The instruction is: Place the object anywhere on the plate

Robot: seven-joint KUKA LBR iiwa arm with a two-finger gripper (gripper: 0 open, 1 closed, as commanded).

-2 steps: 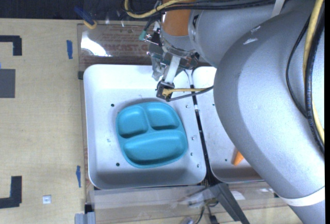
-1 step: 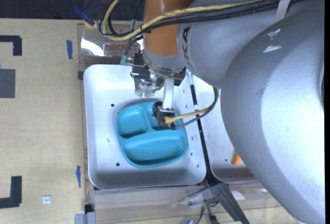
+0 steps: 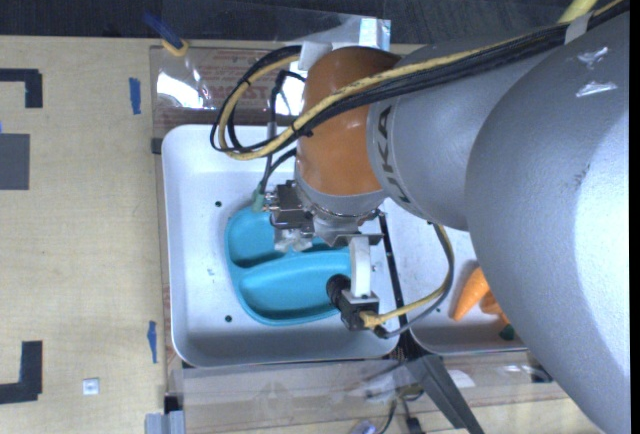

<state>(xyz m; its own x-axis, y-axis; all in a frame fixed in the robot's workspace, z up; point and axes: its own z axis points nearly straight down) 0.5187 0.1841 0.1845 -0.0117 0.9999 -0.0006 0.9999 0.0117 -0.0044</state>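
Observation:
A light blue plate [image 3: 283, 284] lies in the left white bin [image 3: 190, 222], toward its front. My gripper [image 3: 291, 230] hangs low over the plate's back part, and the orange wrist band and grey arm above cover most of it. An orange, carrot-like object [image 3: 469, 295] lies in the right bin [image 3: 455, 337], just past the arm's edge, with a bit of green beside it. The arm hides most of that bin. I see nothing held at the gripper.
Yellow and black cables loop from the wrist over the left bin's back half and down to the divider between the bins. A clear plastic sheet lies behind the left bin. Wooden bench top stretches to the left.

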